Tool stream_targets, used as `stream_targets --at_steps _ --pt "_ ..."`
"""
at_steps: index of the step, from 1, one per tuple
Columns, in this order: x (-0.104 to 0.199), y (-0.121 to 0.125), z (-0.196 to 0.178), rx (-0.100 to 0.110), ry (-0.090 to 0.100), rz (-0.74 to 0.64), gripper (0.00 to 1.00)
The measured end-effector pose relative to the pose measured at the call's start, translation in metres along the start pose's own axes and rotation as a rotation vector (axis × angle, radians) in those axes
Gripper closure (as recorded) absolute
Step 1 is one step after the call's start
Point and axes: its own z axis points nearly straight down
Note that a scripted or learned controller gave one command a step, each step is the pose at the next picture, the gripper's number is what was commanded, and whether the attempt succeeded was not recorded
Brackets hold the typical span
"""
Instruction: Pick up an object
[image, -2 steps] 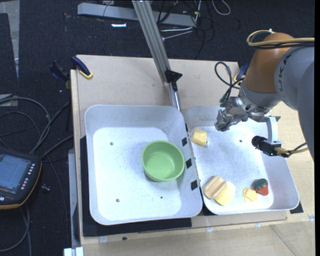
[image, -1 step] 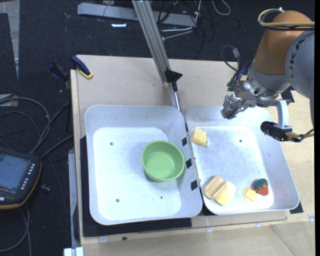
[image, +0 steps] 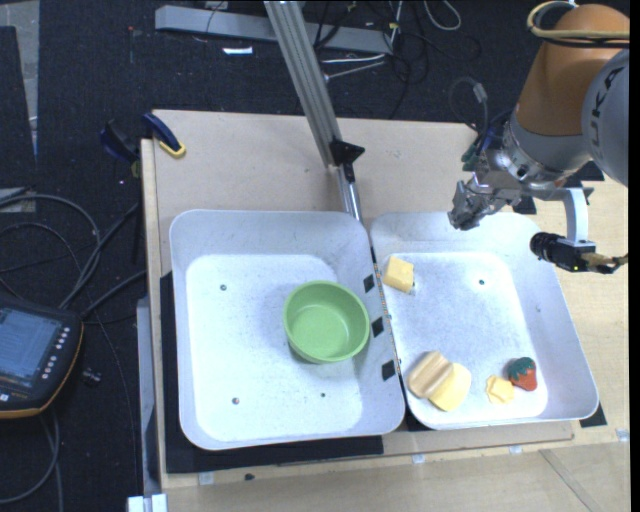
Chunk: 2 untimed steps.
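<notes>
My gripper (image: 467, 213) hangs over the far edge of the right bin (image: 560, 330), above the bin floor, with nothing seen in it. A small yellow block (image: 400, 274) lies near the right bin's far left corner, below and left of the gripper. Two pale yellow pieces (image: 440, 380) rest together at the near left of that bin. A small yellow bit (image: 500, 390) and a red strawberry-like toy with a green top (image: 523, 374) sit at the near right. A green bowl (image: 325, 320) stands upright in the left bin (image: 220, 260).
A slanted metal pole (image: 315, 90) runs from the top down to the seam between the bins. A blue and yellow clamp (image: 160, 133) sits at the bench's far left corner. A teach pendant (image: 30, 350) lies on the floor at left. Cables cross the dark floor behind.
</notes>
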Motion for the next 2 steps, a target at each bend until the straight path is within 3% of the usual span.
stream_targets --at_steps 2 --pt "0.096 -0.020 0.007 0.003 0.001 -0.003 1.00"
